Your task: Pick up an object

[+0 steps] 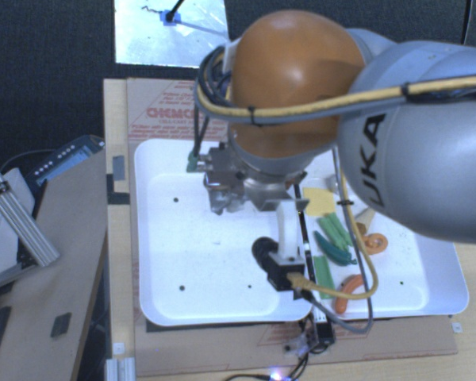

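Observation:
My gripper (pixel 220 190) hangs under the orange wrist band, over the back part of the left white bin (pixel 174 252). The wrist hides most of it. In the right white bin (pixel 428 280) lie a yellow piece (pixel 320 203), a dark green piece (pixel 333 241), a lighter green stick (pixel 324 270), an orange ring (pixel 374 243) and an orange-red piece (pixel 351 289). These objects sit to the right of the gripper, apart from it. Nothing shows between the gripper and the bin floor.
The big grey arm covers the back of the right bin. Both bins rest on a cardboard sheet (pixel 159 109). A grey rail (pixel 20 221) and a device (pixel 63 159) stand off the bench to the left. A shiny plate (pixel 166 18) lies at the back.

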`<state>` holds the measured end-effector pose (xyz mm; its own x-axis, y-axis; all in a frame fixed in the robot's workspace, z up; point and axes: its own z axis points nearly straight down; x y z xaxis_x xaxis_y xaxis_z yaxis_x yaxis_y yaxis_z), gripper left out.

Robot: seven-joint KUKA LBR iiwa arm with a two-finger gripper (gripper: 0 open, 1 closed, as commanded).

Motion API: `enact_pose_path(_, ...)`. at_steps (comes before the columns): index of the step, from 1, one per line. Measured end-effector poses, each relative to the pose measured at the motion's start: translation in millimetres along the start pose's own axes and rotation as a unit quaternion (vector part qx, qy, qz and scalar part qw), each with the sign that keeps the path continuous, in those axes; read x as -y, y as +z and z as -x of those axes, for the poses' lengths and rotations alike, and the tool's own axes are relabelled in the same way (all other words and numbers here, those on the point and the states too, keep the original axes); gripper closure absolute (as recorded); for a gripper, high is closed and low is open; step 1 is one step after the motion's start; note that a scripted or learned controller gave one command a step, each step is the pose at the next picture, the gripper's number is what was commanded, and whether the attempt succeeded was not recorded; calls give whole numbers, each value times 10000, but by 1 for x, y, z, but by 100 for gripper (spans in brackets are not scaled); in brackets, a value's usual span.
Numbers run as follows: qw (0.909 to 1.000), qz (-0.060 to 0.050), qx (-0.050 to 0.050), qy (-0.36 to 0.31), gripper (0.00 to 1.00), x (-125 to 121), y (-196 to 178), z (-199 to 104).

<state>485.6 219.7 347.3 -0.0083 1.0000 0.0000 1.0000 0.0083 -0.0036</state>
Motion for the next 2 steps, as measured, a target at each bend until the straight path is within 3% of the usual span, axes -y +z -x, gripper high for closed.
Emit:
enact_pose_path(1,10000,29,-10,23,100,-1,-14,3)
enact_pose_path(2,9999,110,-48,12,100,-1,-175,-5)
